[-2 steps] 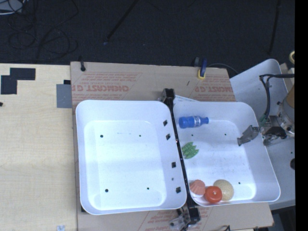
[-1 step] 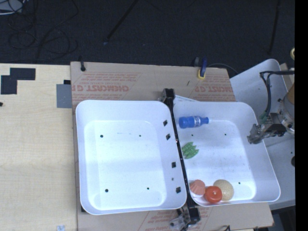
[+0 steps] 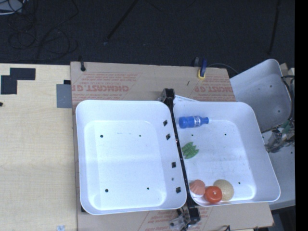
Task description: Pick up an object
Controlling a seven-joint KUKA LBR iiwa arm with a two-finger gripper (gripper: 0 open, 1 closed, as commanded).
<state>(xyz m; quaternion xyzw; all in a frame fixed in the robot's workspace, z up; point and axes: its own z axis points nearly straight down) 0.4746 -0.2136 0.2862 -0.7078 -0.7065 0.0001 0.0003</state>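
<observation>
The right white bin holds the loose objects. A blue bottle lies on its side near the bin's back left corner, cap pointing right. A small green leafy piece lies by the left wall, about mid-bin. At the front, three round items crowd together: a pinkish-orange one, a red-orange one and a beige one, touching each other against the front wall.
The left white bin sits beside it, joined by a black divider strip with clips. Both rest on a cardboard sheet. A pale grey panel and some cables stand at the right. Light wood bench extends to the left.
</observation>
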